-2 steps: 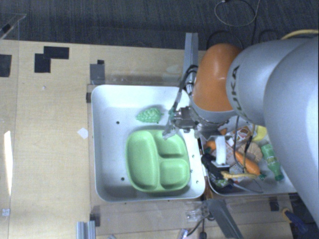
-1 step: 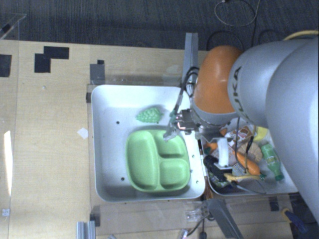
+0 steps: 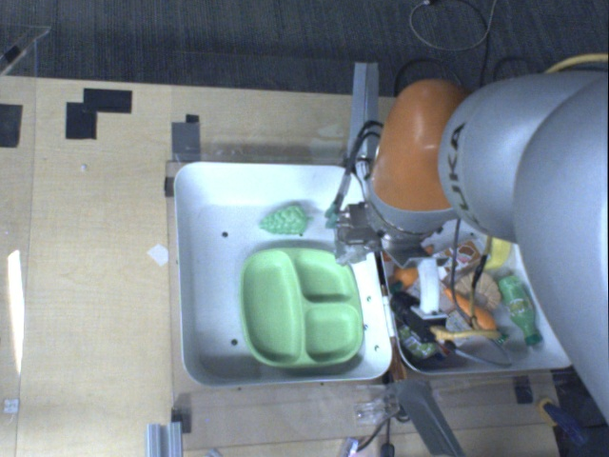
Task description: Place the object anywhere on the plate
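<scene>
Two bins sit side by side on my bench, and the left bin (image 3: pixel 200 284) is where the work is: a green divided plate (image 3: pixel 300 305) lies flat toward its near right corner, three compartments facing up, ready to receive whatever I bring. Just beyond the plate, apart from its far rim, a small green leafy object (image 3: pixel 285 220) rests on the white floor of that bin; I take it for the thing to be placed, since it is the one loose item beside the plate. The gripper (image 3: pixel 350 238) hangs over the plate's far right corner, near the wall between the bins, with the grey arm (image 3: pixel 533 160) and its orange band (image 3: pixel 419 146) crowding in from the right. From this slant I cannot tell how the jaws stand, and I see nothing between them. The right bin (image 3: pixel 557 355) holds a jumble of toys, among them a green bottle (image 3: pixel 519 305), largely under the arm. My judgement: the object is not yet on the plate, and the next move calls for a short reach left.
</scene>
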You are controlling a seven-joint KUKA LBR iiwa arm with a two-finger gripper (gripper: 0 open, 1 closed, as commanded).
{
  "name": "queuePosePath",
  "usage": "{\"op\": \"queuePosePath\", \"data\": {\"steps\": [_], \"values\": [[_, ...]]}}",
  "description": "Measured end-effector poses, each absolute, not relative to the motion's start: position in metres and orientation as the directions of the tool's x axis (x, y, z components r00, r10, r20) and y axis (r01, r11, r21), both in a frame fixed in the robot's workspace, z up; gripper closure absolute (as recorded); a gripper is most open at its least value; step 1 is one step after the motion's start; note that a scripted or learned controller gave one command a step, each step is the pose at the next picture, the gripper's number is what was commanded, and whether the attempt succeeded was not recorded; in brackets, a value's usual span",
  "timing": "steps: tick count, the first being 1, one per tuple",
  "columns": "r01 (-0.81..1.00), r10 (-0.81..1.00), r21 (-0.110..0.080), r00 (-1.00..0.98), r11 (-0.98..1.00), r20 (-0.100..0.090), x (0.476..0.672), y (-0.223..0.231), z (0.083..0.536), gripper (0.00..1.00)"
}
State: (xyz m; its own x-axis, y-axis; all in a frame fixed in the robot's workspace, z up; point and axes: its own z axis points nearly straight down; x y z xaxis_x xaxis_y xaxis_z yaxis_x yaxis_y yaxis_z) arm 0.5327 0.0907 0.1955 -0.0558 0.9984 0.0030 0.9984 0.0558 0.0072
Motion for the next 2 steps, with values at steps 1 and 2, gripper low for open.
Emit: {"op": "queuePosePath", "data": {"steps": [1,2], "values": [[0.995,0.995,0.001,0.095,-0.095,0.002,0.504,0.047,0.184,1.0],[0.901,0.901,0.004,0.433,-0.433,0.002,0.488,-0.013,0.244,1.0]]}}
